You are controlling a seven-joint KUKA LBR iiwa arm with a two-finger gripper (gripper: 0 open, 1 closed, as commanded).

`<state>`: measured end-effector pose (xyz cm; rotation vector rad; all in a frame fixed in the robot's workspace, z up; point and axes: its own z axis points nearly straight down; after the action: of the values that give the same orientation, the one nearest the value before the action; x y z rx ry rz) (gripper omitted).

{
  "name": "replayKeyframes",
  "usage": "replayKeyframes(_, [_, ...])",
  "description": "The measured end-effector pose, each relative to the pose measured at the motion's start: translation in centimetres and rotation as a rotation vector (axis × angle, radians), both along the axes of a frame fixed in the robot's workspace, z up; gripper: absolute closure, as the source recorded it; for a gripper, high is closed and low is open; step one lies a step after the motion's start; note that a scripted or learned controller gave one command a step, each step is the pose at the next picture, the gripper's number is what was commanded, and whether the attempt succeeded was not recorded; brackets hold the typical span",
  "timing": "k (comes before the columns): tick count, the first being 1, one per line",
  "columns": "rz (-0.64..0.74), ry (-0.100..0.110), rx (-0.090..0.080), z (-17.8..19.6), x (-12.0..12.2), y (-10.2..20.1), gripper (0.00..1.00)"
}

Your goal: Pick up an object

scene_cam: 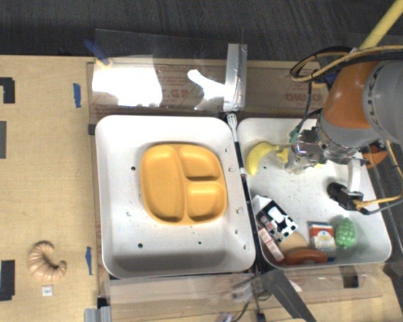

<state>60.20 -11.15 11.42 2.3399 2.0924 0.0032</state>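
The grey arm is reaching in from the right, its orange band sitting above the wrist, and it is bending down over the far part of the right bin. The tool is hanging low there, just beside a yellow banana lying near the bin's left wall; from here I cannot tell whether anything is gripped or how the tool is set. Nearer the front of that bin, a black-and-white box, a small red carton, a green bumpy toy and a reddish sausage-shaped piece are lying close together. The left bin is carrying a yellow divided plate. A tan croissant-shaped toy is resting on the counter, well apart from both bins.
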Motion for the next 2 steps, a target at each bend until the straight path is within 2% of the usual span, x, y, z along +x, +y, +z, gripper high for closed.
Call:
replayKeyframes(1, [-0.471,0.000,0.001,-2.7,2.6,0.9,1.00])
replayKeyframes(2, [-0.493,0.000,0.006,7.3,-3.9,9.5,1.00])
